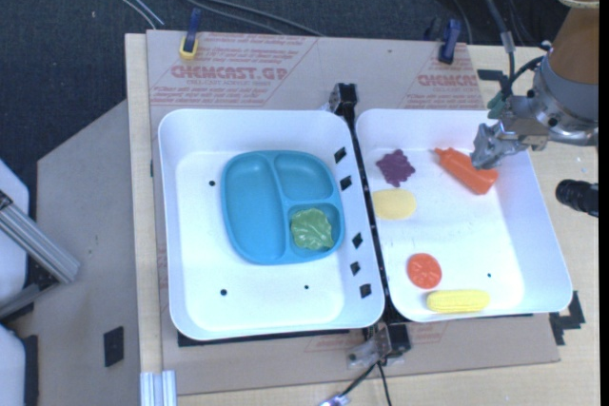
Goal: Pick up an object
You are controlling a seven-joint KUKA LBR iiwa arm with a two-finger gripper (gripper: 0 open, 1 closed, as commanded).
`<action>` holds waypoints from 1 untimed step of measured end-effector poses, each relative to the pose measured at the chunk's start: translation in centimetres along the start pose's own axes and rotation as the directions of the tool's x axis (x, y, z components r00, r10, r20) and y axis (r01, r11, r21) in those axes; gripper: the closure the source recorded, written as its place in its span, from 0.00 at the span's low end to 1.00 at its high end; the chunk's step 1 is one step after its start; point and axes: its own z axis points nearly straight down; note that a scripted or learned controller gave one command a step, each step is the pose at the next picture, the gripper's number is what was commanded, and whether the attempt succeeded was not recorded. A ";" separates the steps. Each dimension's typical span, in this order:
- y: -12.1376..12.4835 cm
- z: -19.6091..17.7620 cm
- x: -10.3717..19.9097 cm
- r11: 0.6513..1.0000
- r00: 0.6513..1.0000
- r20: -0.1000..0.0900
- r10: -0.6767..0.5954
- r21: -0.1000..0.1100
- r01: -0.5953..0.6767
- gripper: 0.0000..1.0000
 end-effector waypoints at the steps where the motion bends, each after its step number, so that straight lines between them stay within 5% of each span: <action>1: 0.1 1.7 4.8 1.000 1.000 0.001 0.001 0.000 -0.001 1.00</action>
